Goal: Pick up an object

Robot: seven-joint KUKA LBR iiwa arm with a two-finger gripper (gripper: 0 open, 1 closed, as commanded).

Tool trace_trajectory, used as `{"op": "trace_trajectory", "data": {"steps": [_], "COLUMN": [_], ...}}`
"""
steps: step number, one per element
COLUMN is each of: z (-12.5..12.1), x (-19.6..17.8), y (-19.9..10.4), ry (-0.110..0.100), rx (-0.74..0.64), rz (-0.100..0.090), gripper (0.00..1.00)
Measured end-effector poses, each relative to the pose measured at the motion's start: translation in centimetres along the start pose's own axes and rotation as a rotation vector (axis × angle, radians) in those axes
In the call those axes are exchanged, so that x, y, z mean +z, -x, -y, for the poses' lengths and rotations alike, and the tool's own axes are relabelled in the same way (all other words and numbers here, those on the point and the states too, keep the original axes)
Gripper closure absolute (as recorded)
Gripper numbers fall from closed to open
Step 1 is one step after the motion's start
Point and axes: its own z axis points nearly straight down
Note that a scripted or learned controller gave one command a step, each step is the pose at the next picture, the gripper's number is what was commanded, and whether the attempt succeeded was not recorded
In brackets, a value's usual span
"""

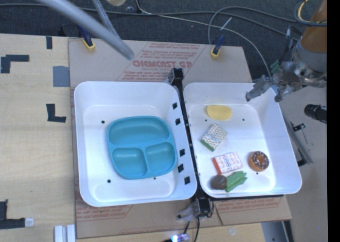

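The gripper (267, 89) hung over the upper right rim of the right bin (284, 145), fingers spread apart with nothing between them. Down in that bin lay a yellow piece (219, 112), a checkered packet (214, 136), a red-and-white box (227, 162), a donut (259, 161), a green item (236, 180) and a dark lump (218, 182). The left bin (90, 145) held a blue divided tray (142, 146).

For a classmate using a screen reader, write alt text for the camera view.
Two white bins sit side by side: the left bin holds a blue divided tray, the right bin several small food items including a doughnut. The gripper hovers at the right bin's upper right edge.
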Motion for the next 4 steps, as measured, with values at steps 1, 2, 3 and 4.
{"op": "trace_trajectory", "data": {"steps": [1,2,3,4], "z": [-0.2,-0.4,0.6,0.1], "x": [-0.9,3.5,8.6,13.2], "y": [-0.1,-0.4,-0.6,-1.0], "ry": [0.013,0.009,0.008,0.009], "rx": [-0.004,-0.004,-0.004,-0.005], "rz": [0.003,0.003,0.002,0.002], "gripper": [0.00,0.00,0.00,0.00]}}
